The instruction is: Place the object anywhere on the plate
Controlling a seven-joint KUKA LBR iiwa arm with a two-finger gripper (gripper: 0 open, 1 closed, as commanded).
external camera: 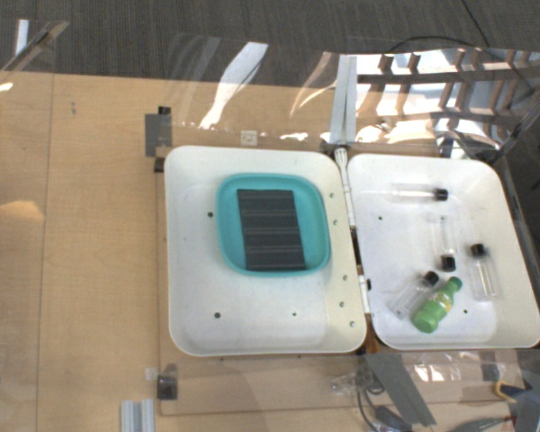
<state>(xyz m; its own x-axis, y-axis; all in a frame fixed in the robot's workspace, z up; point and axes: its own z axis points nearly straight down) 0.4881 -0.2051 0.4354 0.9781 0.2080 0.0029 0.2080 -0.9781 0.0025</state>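
Two shallow white bins sit side by side on the wooden bench, their inner rims touching along the middle. The left bin holds one teal plate, square with rounded corners, lying in the bin's upper half. On that plate lies one dark grey ribbed slab, flat and roughly centred, its long side running up and down the view, with teal rim visible all around it. It is the only thing resting on the plate. The right bin holds five loose things, four clear tubes with black caps and one green bottle. The first tube lies crosswise near the far rim, its cap pointing right. The second tube lies lengthwise near the bin's middle, its cap at the near end. The third tube lies just to the right of it, with its cap at the far end. The fourth tube lies slanted toward the near left, its cap at the upper end, just beside the green bottle. That bottle lies tilted on its side with its lighter green cap pointing up and to the right — near the cap of the second tube, though whether they touch is unclear. All five are well apart from the plate, across the shared rims. How the gripper stands, or whether it holds anything, cannot be told here.
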